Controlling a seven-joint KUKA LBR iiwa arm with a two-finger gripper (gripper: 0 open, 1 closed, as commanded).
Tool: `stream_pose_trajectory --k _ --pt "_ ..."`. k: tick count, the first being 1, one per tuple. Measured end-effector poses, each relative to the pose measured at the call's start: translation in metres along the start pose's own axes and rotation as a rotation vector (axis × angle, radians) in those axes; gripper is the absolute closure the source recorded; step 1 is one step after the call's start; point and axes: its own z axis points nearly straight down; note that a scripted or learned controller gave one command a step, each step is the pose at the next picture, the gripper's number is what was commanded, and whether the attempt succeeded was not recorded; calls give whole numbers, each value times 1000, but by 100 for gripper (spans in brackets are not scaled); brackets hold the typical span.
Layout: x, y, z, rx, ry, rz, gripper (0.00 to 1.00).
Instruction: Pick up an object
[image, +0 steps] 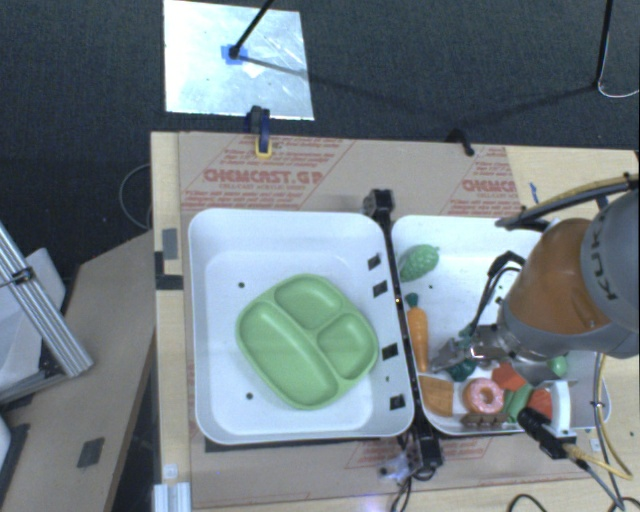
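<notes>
The right bin (455, 240) holds several toy foods. A green leafy piece (418, 262) lies near its far left corner, and an orange carrot (417, 336) runs along the left wall. A tan bread slice (436, 392), a pink-frosted donut (485, 397), a small teal piece (462, 371) and red and green pieces (512, 385) crowd the near edge. My gripper (463, 353) is low in this bin, just right of the carrot and right above the teal piece. The grey and orange arm (560, 290) hides the bin's right half.
The left bin (215, 300) bears a light green divided plate (305, 340). A black divider with clips (385, 290) runs between the bins. Cables (495, 285) hang beside the wrist. Cardboard (300, 175) lies under both bins.
</notes>
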Motion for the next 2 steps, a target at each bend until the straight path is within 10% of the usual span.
stream_pose_trajectory --k 1,2 --pt "0 1 -13 -4 -1 0 100" --pt "1 5 -55 -6 -2 -3 100"
